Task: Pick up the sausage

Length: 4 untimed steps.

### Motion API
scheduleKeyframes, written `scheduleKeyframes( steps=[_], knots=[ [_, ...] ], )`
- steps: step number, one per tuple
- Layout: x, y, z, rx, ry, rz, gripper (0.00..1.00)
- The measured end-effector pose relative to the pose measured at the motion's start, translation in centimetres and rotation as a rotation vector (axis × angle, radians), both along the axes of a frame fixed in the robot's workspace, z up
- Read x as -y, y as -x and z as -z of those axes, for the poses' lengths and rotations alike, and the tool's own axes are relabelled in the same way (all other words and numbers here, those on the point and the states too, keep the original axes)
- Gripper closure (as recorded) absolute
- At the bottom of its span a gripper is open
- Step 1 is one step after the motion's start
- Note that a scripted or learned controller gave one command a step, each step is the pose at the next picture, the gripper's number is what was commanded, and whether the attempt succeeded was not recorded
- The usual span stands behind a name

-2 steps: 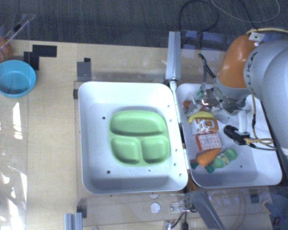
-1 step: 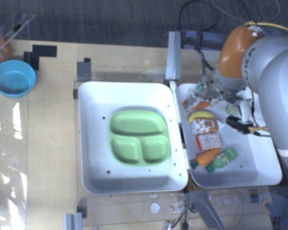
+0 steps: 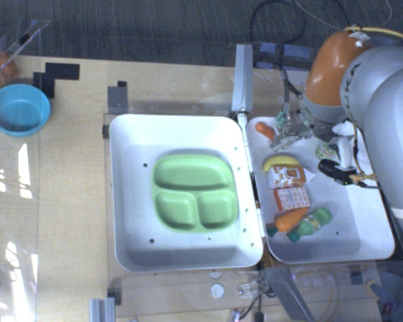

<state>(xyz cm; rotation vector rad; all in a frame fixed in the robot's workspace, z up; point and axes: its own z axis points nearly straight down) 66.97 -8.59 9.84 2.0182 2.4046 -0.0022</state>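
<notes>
The sausage point(image 3: 264, 131), a small orange-red piece, is seen lying at the far left corner of the right bin point(image 3: 363, 243), apparently just beside the gripper point(image 3: 287, 131). Nearer the camera are found a banana point(image 3: 282, 160), a printed packet point(image 3: 289, 186), a carrot point(image 3: 292, 219) and a green bottle point(image 3: 310, 223). A green divided tray point(image 3: 195, 192) is held in the left bin point(image 3: 131, 180).

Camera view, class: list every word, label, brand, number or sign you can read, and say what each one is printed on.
No text can be read.
Packet in the right bin: orange and white print, too blurred to read.
Bottle: green label, too small to read.
Green tray, blue bowl: no markings visible.
</notes>
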Motion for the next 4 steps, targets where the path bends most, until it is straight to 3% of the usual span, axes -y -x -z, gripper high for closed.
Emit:
scheduleKeyframes(
  steps=[1, 2, 3, 4],
  knots=[
    [-4.3, -0.1, -10.7, 0.009, -0.003, -0.063, 1.0],
    [-4.3, -0.1, -10.7, 0.008, -0.003, -0.063, 0.0],
    [0.6, 5.0, -6.3, 0.004, -0.002, -0.291, 0.0],
    [0.5, 0.5, 0.1, 0.007, -0.001, -0.308, 0.0]
  ],
)
